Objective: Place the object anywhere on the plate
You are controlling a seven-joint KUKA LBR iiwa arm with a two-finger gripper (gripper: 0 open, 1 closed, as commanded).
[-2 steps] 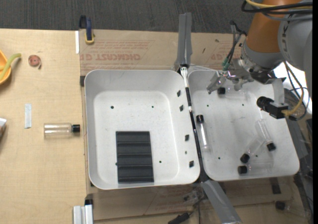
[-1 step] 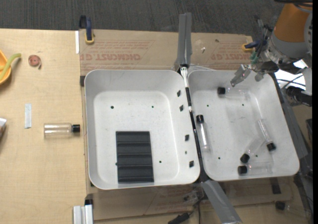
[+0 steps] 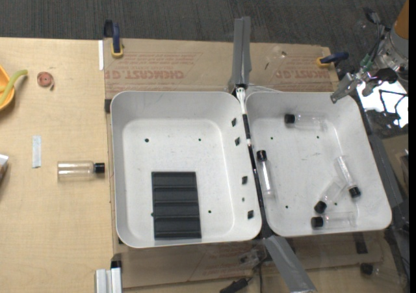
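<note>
The tool [image 3: 348, 87] hovers at the right bin's [image 3: 372, 155] one o'clock corner; its state I cannot tell; dark plate [image 3: 175, 205] lies in the left bin [image 3: 120, 155]

Hand [image 3: 351, 87] at upper right, arm retracted

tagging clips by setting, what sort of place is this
Probably a robotics lab test bench: two white bins clamped on cardboard, clear vials scattered in the right bin, and a gripper at the edge.
</note>
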